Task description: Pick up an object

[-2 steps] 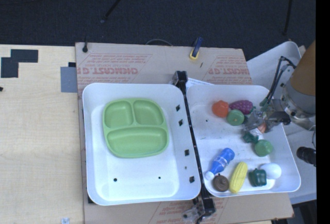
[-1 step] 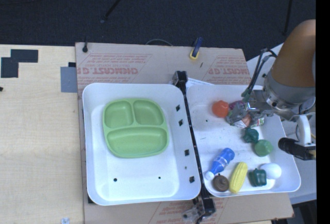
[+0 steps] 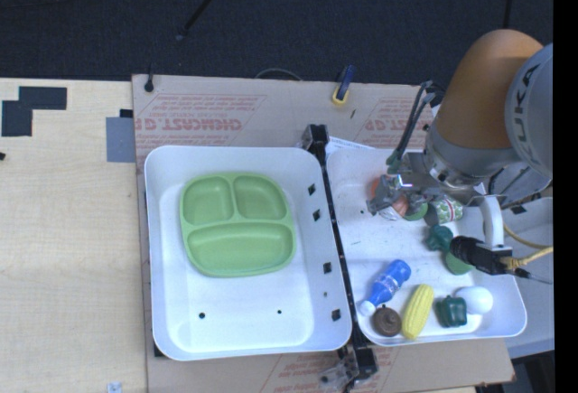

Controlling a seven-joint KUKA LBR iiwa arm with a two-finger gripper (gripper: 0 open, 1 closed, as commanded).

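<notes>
The arm (image 3: 492, 111) reaches in from the right, and its pincer (image 3: 390, 194) is down low in the right bin (image 3: 357, 174), over the upper part of that bin. Whether it is clenched or released, I cannot tell; the metal parts blur together from this angle. Just beside the pincer, on its right, sits a small jumble of things: something with a pale, patterned body (image 3: 449, 209), partly hidden under the wrist, too blurred to name. Nothing can be made out between the tips.

Down the bin, well apart from the pincer, the pickable things line up along the near edge: a blue bottle (image 3: 391, 278) with a white cap lying at a tilt, a brown round piece (image 3: 387, 321) just below it, a yellow corn cob (image 3: 416, 311) beside that, a dark green toy (image 3: 452, 312), and a white egg-shaped thing (image 3: 475, 298) touching the green one. A teal piece (image 3: 440, 238) lies nearer the wrist.

Over in the left bin (image 3: 167, 310), a light green divided plate (image 3: 238, 225) rests in the upper half, three compartments.

Both bins sit on brown cardboard (image 3: 226, 116) on the pale worktop (image 3: 63, 247).
</notes>
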